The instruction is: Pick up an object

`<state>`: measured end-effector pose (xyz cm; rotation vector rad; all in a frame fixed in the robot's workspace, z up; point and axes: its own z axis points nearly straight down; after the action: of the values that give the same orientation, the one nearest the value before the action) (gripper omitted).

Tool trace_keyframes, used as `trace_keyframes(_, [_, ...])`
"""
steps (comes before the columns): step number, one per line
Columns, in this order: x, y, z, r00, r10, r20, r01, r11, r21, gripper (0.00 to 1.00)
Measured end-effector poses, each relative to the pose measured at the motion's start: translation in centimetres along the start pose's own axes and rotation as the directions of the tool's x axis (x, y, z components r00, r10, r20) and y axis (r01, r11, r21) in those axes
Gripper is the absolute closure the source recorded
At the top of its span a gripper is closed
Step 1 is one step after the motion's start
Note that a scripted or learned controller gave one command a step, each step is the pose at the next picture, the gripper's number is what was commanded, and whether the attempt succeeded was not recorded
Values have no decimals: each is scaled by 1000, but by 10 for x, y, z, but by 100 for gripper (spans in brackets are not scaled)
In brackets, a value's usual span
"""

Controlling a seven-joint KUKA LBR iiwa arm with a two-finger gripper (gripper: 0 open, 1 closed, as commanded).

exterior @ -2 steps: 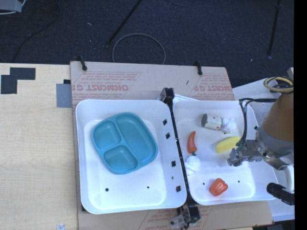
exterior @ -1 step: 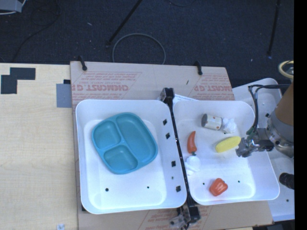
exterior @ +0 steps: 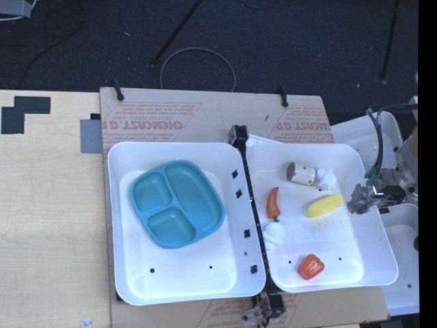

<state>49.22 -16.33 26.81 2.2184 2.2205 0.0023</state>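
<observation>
The right bin holds a yellow corn cob, a red chili pepper, a small white lump, an orange-red bell pepper, a grey and white cylinder and a white crumpled piece. My gripper hangs over the right rim of this bin, just right of the corn cob and apart from it. Nothing shows in its grasp. Most of the arm is cut off at the right.
A blue divided plate lies in the left bin. A black divider runs between the two bins. Cables hang near the arm at the right. Cardboard lies under the bins.
</observation>
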Motion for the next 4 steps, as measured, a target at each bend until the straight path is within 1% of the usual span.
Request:
trace_keyframes(1, [56, 12, 0, 1000, -4, -2, 4, 1000, 4, 100])
trace_keyframes(3, [159, 42, 4, 1000, -4, -2, 4, 1000, 6, 100])
trace_keyframes(4, [202, 57, 29, 1000, -2, -2, 2, 1000, 9, 100])
